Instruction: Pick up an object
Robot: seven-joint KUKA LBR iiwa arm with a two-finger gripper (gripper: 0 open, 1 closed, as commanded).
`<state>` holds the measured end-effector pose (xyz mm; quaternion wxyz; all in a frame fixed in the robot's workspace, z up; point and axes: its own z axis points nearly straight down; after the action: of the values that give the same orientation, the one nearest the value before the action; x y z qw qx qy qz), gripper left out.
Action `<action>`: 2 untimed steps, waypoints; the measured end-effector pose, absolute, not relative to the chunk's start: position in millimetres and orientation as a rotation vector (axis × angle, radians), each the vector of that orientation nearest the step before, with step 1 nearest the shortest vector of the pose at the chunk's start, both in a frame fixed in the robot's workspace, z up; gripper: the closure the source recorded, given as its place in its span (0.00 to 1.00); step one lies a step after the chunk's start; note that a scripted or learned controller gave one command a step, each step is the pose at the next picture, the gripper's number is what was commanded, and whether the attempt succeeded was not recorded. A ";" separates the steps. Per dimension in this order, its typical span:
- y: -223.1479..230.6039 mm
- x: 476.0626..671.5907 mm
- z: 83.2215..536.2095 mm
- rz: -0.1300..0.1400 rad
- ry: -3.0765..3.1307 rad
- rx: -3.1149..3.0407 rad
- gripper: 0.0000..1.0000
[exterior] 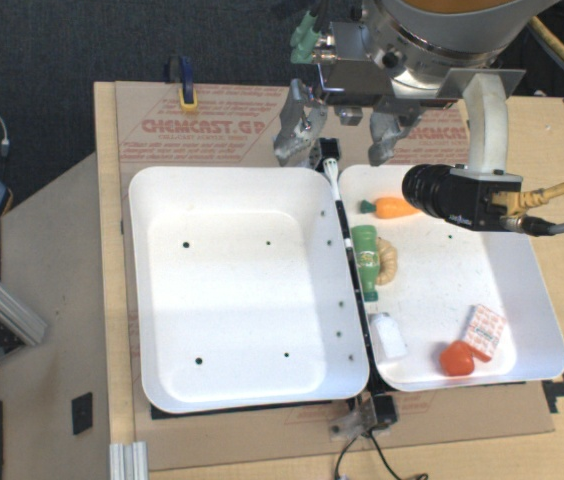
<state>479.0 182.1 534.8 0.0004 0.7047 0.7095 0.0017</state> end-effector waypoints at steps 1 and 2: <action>227.2 479.0 534.8 0.005 2.227 2.215 0.00; 225.4 479.5 546.1 0.011 2.222 2.218 1.00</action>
<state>479.5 225.4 546.1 0.0008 0.7064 0.7078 0.0034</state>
